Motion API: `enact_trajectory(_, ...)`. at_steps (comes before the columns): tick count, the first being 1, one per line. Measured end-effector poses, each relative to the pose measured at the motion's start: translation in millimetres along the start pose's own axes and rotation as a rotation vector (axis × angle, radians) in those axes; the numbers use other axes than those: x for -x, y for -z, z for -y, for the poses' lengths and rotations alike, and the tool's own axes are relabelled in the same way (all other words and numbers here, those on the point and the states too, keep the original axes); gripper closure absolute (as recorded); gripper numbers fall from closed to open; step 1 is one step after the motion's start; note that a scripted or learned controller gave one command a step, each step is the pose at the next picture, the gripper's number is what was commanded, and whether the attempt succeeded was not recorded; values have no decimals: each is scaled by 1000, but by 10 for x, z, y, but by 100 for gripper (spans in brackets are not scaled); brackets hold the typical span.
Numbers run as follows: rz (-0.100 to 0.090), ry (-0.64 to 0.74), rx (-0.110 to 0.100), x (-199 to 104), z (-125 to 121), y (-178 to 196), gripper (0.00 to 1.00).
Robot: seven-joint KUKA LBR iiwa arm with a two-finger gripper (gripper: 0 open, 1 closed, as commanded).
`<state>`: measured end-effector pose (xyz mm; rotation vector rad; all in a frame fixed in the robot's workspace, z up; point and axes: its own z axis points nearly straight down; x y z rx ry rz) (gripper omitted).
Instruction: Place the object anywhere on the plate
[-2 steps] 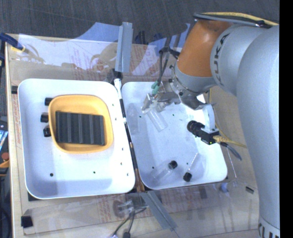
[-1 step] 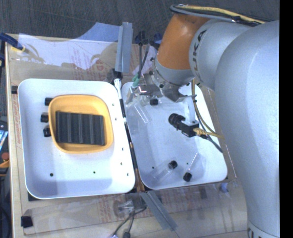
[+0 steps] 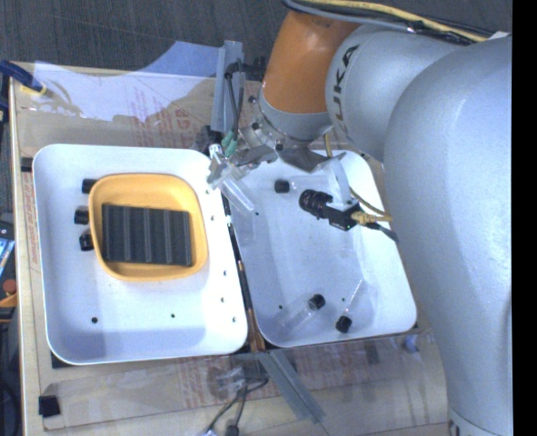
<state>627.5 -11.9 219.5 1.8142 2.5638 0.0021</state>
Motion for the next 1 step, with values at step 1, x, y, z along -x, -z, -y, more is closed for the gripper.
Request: enact_trajectory(1,0,0,0,0,0,0,0)
